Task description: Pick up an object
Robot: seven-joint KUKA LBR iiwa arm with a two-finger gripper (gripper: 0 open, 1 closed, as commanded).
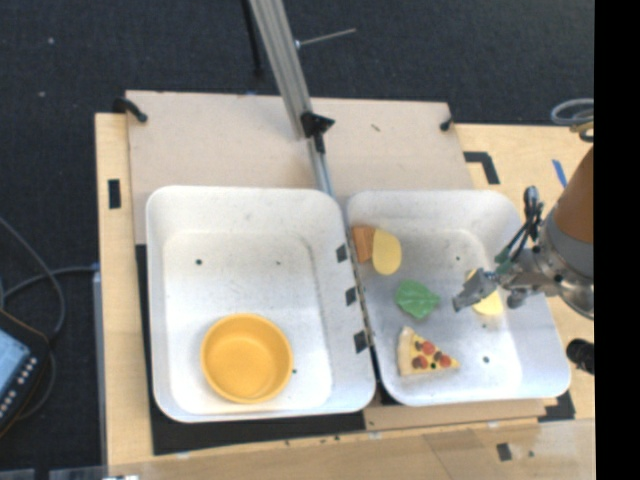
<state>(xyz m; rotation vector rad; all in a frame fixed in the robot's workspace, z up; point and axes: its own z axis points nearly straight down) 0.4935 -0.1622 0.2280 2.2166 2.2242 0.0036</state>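
The bench [120, 268] carries two white bins; take the right bin [500, 368] as the landmark. To its left the other bin [180, 228] holds a yellow bowl [246, 357]. The arm's gripper [482, 293] hangs low over the landmark's right half, right beside a small yellow piece [490, 305], likely the target. Whether the jaws are apart I cannot tell. That piece looks light, smooth plastic, best pinched across its width. Nearer the middle lie a pizza slice [425, 353], green leaf [416, 299] and yellow-orange toy [378, 250].

The right bin [470, 218] was crowded by a green piece [417, 299] and pizza slice [425, 353]; its upper half lay open.
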